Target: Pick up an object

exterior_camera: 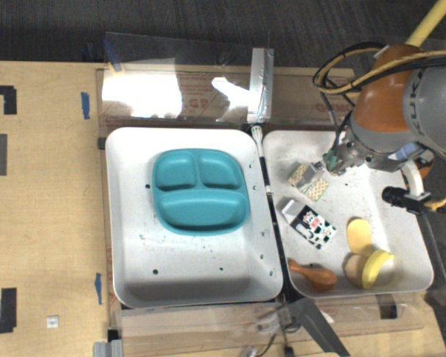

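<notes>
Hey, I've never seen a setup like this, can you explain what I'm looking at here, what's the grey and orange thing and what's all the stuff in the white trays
This is one camera fixed above a workbench, looking down at a slant. The grey and orange thing is a robot arm reaching in from the right; its job is to pick up an object. Its gripper, a two-finger claw, is low over the right bin, close to a small patterned packet. I can't tell whether it grips anything. That bin also holds a black-and-white patterned box, a yellow piece, a yellow and brown object and a brown wooden-looking item. The left bin holds a teal divided plate.
</notes>
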`<state>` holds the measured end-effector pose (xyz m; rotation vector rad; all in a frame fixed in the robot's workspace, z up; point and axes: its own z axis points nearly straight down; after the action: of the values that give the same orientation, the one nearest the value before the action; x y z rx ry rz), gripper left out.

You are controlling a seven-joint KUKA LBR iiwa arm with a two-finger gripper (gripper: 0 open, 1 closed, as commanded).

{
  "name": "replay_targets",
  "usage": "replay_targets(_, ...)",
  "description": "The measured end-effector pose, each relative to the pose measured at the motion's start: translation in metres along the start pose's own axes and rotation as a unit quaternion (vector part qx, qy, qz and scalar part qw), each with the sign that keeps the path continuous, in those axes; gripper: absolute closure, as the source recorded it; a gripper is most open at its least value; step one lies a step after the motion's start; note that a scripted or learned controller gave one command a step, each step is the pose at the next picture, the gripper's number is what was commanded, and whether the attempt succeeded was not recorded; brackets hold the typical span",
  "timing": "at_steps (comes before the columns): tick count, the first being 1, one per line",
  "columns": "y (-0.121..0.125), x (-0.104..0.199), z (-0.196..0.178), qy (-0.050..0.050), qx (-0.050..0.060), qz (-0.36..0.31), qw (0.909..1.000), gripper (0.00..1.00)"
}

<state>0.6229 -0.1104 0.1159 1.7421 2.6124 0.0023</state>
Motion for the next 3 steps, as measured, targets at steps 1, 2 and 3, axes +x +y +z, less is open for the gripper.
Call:
replay_targets(1,-0.034,0.026,0.028,-0.002,-0.003,-0.078,0.9970,0.00)
replay_targets(2,-0.057,0.060,-0.086,-0.003,-0.003,-0.152,0.9884,0.00)
replay_targets(3,-0.056,0.063,-0.069,0.001,0.000,-0.219,0.9757,0.00)
